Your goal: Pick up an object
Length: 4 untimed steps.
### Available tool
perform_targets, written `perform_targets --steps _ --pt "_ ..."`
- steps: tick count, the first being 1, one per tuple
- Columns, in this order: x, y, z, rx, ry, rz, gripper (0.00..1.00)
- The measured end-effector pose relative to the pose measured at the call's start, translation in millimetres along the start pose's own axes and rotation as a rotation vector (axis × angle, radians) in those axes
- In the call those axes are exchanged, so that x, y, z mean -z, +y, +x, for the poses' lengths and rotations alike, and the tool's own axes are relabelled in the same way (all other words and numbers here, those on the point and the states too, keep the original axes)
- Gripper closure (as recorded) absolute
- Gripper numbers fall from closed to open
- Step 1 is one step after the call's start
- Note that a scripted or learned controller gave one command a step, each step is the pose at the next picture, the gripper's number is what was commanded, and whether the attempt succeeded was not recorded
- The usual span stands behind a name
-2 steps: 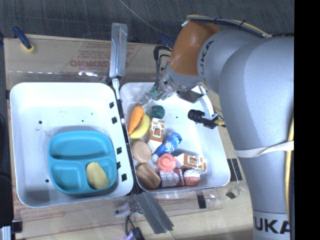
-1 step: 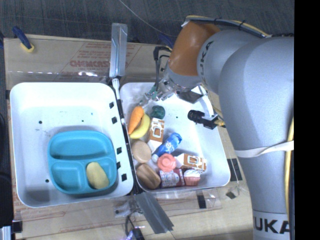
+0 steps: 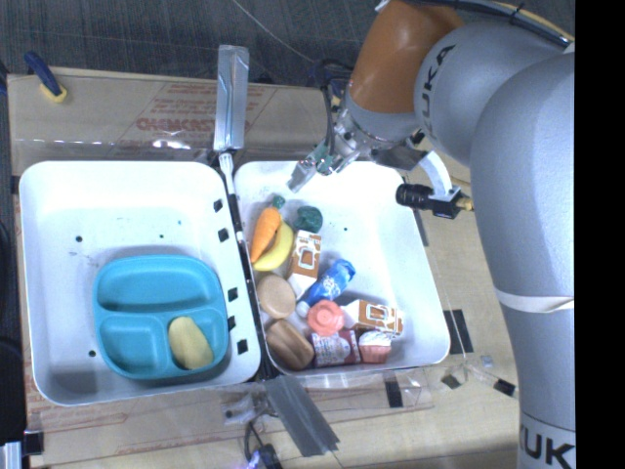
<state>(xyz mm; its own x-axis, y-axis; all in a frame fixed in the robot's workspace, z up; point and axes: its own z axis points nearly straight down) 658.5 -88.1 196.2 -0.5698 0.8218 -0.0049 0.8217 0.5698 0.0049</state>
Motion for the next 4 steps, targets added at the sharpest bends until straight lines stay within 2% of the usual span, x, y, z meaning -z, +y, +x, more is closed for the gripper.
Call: perform_targets --steps 1,2,3,4 --pt "-84 -38 6 0.002 0.007 0.009 0.00" --pt "-105 -24 -8 0.002 0.005 0.006 0.00" --pt "-92 -21 -8 0.007 0.001 0.002 1.00" --pt "0 15 36 -0.364 0.002 0.002 1.00"
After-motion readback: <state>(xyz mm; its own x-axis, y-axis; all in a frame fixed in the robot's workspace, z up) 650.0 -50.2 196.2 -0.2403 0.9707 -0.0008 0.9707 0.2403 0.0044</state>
